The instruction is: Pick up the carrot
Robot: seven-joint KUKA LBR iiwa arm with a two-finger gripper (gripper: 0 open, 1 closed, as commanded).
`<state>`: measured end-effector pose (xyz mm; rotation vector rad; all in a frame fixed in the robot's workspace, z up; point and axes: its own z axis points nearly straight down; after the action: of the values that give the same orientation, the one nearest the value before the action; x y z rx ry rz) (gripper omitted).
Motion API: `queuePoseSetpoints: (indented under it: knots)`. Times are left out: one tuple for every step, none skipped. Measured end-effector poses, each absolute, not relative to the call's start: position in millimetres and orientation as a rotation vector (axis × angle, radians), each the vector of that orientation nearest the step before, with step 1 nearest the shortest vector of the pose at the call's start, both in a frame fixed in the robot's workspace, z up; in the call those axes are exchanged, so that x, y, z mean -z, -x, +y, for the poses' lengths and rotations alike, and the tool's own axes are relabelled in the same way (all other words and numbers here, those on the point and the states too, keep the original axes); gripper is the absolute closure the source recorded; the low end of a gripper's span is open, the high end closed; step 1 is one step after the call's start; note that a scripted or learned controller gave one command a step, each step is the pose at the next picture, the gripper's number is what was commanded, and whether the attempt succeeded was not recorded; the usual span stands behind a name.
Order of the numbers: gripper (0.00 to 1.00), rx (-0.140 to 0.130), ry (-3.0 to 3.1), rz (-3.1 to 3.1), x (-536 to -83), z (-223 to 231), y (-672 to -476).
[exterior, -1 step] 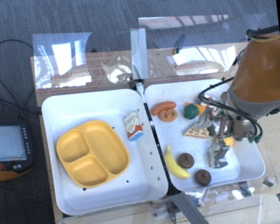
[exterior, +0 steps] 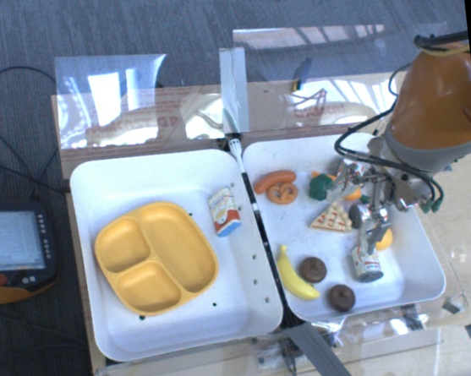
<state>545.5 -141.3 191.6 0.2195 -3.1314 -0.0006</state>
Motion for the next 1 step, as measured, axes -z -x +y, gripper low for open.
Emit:
queuePoseSetpoints:
  knots:
    - [0.0, -0.001, -0.045, -3.149, -95.0, -192.5, -583.9]
